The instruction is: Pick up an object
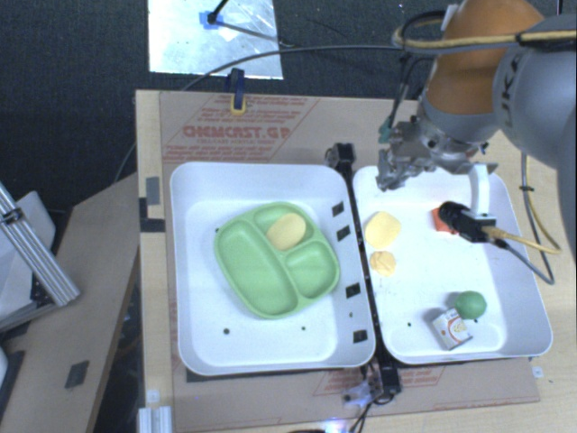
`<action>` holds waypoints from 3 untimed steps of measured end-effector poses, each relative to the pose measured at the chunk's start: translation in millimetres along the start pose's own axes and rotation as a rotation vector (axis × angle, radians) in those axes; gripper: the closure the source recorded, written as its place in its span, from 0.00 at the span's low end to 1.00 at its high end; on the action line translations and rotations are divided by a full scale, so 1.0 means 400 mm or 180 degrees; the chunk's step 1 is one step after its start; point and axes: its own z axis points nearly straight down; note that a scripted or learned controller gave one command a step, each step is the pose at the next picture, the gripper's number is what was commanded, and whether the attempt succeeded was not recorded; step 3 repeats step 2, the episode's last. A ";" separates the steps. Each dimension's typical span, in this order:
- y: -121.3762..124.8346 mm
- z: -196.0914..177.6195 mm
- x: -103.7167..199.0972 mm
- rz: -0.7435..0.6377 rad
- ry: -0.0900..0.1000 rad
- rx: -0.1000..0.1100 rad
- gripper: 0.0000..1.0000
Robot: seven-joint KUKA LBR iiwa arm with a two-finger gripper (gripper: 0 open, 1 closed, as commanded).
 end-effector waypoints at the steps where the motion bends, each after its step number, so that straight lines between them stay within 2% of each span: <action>1: -0.056 -0.003 0.138 0.0000 0.0000 0.0001 1.00; 2: -0.084 0.028 0.242 0.0004 -0.0003 0.0000 1.00; 3: -0.084 0.028 0.242 0.0004 -0.0003 0.0000 1.00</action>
